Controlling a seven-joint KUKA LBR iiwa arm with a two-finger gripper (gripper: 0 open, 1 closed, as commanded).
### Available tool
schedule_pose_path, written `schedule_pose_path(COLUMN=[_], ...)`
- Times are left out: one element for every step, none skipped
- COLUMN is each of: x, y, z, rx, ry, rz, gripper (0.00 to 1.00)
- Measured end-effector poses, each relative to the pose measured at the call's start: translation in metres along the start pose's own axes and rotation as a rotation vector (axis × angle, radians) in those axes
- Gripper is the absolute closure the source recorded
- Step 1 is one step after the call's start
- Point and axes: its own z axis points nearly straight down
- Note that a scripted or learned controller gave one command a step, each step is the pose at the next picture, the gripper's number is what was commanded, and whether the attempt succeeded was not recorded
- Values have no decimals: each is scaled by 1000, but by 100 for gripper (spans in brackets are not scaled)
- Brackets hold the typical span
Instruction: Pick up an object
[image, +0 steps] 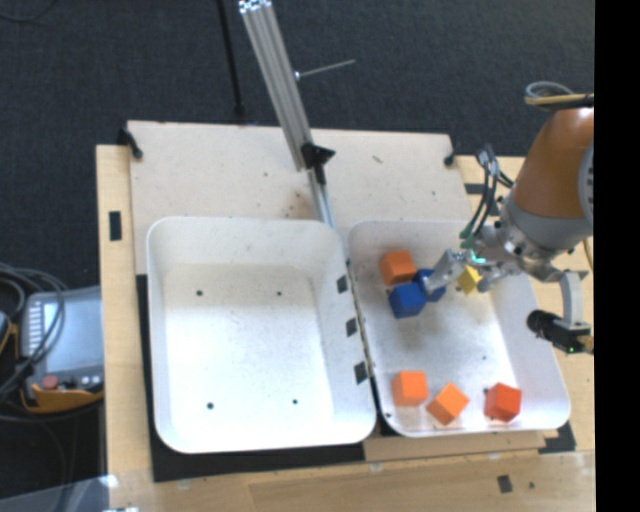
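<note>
Gripper (440, 283) low in right bin (520, 330), touching blue cube (406, 299); finger state: cannot tell. Orange cube (397, 266) just beside blue one, yellow block (466, 279) near wrist. Best centred over blue cube alone, clear of orange neighbour, then squeezed and lifted straight.

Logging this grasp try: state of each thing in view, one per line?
gripper: down in the right bin, at the blue block
blue block: on the bin floor, beside the upper orange block
upper orange block: resting, free
yellow block: beside the gripper, partly hidden
three orange blocks: resting in a row along the near wall
right bin: holds all the blocks
left bin: flat on the bench
</note>
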Motion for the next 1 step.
schedule_pose_path(x=[0], y=[1], z=[-2], rx=[-4], ry=[-1], rz=[1], gripper=[0])
